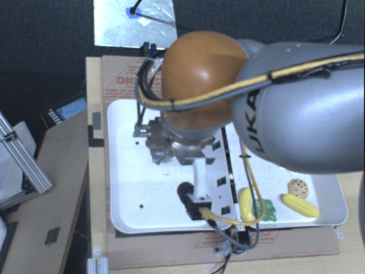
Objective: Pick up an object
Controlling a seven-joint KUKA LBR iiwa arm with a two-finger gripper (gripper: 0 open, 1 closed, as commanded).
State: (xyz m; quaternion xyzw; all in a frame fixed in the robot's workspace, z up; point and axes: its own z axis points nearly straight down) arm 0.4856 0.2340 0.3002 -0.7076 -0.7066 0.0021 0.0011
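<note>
Orange band (pixel 197 79) looms over the left bin (pixel 125 176), masking the end effector (pixel 155 150) (grip: cannot tell); corn (pixel 300 205), cookie (pixel 297 187) well apart.

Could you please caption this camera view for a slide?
Robot arm reaches over the left bin; cookie, corn and green toy lie in the right bin.

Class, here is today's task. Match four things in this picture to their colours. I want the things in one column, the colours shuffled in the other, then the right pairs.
Things
1. cookie
2. corn cob
3. left bin
4. round joint of the arm

Colours
A. white
B. orange
C. tan with dark spots
D. yellow

Pairs: 1-C, 2-D, 3-A, 4-B
</note>
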